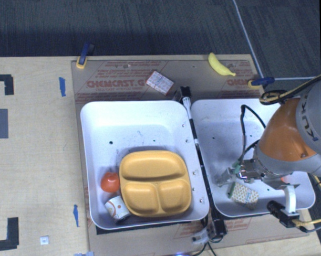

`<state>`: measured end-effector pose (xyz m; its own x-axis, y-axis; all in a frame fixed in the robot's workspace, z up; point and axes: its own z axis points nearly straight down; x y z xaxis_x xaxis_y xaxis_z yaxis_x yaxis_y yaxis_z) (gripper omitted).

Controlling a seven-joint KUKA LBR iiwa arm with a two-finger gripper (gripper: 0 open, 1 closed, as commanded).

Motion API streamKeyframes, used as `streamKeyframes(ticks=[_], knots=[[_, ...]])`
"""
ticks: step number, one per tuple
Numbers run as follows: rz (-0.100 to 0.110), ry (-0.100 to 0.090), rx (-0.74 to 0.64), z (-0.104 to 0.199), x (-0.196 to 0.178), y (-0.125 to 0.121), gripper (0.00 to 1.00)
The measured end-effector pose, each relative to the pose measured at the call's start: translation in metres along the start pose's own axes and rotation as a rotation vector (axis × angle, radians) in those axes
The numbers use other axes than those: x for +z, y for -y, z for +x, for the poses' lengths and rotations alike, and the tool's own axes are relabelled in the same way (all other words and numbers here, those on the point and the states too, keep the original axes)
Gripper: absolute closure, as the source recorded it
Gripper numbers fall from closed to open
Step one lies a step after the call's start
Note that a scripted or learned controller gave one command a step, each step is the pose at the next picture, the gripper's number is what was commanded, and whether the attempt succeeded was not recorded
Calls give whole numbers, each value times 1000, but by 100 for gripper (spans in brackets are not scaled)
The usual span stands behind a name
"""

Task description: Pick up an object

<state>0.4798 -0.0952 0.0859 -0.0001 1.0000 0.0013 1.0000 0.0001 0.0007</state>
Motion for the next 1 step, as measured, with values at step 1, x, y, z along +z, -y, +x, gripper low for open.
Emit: streamKeyframes(ticks=[1], knots=[[-4,1,0,0,-10,-1,100]])
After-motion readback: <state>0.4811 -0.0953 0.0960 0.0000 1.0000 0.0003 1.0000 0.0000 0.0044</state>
